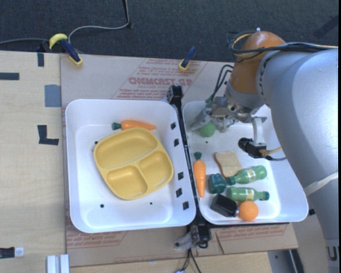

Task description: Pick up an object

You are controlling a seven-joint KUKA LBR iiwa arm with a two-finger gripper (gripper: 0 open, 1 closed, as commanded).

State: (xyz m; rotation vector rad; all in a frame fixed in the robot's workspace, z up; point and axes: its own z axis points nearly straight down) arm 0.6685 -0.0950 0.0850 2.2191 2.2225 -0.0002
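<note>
My gripper [211, 123] hangs low over the far left corner of the right bin [284, 206], its fingers spread apart. A small round green object [207, 130] lies just beneath and between the fingertips; whether they touch it I cannot tell. Nearer the front of this bin lie a carrot [199, 177], a slice of bread [228, 163], two green bottles [248, 175] [245, 194], a dark teal piece [217, 182], a black block [223, 205] and an orange [248, 210].
The left bin [79, 152] holds a yellow divided plate [134, 162] and a second carrot [135, 125] by its far wall. The black divider [181, 147] between the bins runs close to the gripper's left. The grey arm covers the right bin's right side.
</note>
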